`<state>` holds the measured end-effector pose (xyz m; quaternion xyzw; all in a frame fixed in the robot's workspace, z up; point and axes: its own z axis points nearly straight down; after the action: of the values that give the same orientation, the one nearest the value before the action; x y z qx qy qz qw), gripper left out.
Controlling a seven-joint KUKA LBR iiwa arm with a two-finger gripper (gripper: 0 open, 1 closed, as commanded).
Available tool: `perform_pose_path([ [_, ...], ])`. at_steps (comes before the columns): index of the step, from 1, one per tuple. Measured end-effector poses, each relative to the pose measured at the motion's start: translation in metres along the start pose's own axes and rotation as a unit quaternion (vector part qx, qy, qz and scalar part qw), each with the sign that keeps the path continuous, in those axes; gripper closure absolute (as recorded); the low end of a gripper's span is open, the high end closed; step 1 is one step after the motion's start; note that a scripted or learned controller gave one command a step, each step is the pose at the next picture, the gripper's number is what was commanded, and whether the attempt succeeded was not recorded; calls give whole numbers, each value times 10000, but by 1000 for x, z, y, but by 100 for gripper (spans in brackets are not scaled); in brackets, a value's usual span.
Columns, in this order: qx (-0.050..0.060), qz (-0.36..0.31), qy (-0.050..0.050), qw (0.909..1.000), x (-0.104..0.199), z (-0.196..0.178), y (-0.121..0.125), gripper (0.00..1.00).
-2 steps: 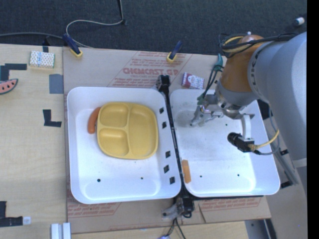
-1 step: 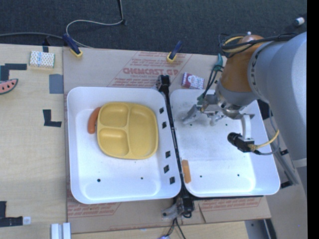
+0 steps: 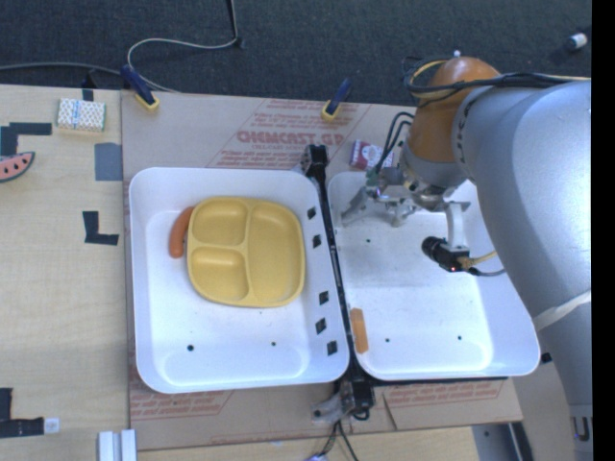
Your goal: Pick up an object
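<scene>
A yellow divided plate (image 3: pixel 246 251) lies in the left bin (image 3: pixel 231 363). An orange sausage-like piece (image 3: pixel 177 233) is tucked against the plate's left rim. A small orange piece (image 3: pixel 358 329) lies in the right bin (image 3: pixel 452 353), close to its left wall. My gripper (image 3: pixel 375 211) hangs low over the far left part of the right bin, well away from the small orange piece. Its fingers are spread open with nothing between them. The orange-banded wrist (image 3: pixel 444 113) rises behind it.
A black divider (image 3: pixel 327 257) with clips runs between the bins. A small red and white packet (image 3: pixel 362 154) lies on the cardboard behind the right bin. Yellow and blue clamps (image 3: pixel 336 99) hold the cardboard's far edge. The big grey arm (image 3: pixel 538 190) covers the right bin's right side.
</scene>
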<state>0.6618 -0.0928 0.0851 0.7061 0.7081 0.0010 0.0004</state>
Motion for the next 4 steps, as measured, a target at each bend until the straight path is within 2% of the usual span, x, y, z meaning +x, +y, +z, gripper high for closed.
perform_pose_path([
  [1, 3, -4, -17, 10000, -1, -10, 0, 100],
  [2, 7, -3, -22, 10000, -1, -10, 0, 0],
  [3, 11, -8, -26, 10000, -1, -19, 0, 100],
  [4, 12, -6, -31, 10000, -1, -19, 0, 0],
])
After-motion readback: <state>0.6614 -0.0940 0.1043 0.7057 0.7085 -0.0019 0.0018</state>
